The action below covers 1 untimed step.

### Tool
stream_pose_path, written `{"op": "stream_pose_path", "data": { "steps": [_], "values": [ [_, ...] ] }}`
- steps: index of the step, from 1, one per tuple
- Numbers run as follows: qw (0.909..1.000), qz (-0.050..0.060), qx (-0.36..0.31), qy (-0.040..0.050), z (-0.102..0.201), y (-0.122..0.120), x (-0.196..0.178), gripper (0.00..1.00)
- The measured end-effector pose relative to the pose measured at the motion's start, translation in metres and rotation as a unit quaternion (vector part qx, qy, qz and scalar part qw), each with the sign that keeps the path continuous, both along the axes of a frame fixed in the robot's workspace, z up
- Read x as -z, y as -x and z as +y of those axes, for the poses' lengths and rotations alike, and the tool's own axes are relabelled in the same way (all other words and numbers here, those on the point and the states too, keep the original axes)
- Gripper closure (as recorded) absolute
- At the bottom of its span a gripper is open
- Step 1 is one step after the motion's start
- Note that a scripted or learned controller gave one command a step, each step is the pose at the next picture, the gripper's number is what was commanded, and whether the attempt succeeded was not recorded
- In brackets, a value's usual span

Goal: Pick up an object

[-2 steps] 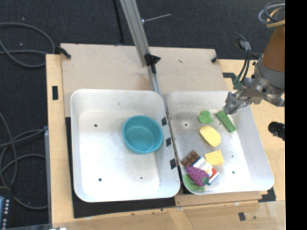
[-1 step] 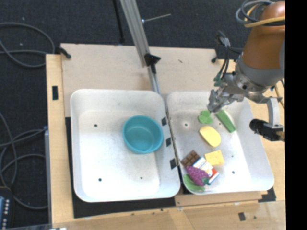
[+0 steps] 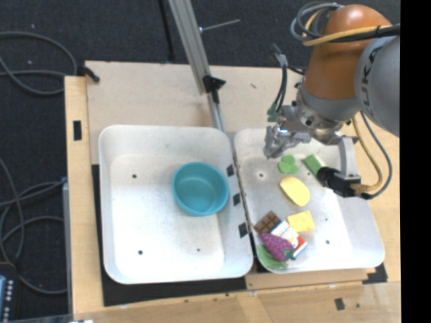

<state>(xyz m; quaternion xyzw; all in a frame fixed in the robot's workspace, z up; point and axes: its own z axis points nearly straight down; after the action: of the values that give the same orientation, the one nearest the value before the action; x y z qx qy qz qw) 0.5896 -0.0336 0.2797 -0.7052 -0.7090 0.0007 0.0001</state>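
My gripper (image 3: 275, 145) hangs over the back left part of the right bin (image 3: 350, 247). Just below and right of it lie a small green piece (image 3: 288, 163) and a green block (image 3: 312, 163). A yellow oval piece (image 3: 295, 191) rests in the middle of that bin. Near the bin's front edge sit a yellow wedge (image 3: 301, 221), a brown chocolate bar (image 3: 268, 221), a purple grape bunch (image 3: 275, 245) and a small red and white item (image 3: 294, 242). Nothing shows between the fingers.
The left bin (image 3: 135, 247) holds a teal bowl (image 3: 199, 188) near its middle right. A slanted metal pole (image 3: 195, 52) rises behind the bins. The arm's orange band (image 3: 340, 46) looms above the right bin's back edge.
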Motion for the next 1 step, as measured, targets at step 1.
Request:
{"op": "stream_pose_path", "data": {
  "steps": [1],
  "values": [
    [1.0,-0.001,0.0,-0.0004,0.0518,-0.0066,0.001,1.0]
  ]
}}
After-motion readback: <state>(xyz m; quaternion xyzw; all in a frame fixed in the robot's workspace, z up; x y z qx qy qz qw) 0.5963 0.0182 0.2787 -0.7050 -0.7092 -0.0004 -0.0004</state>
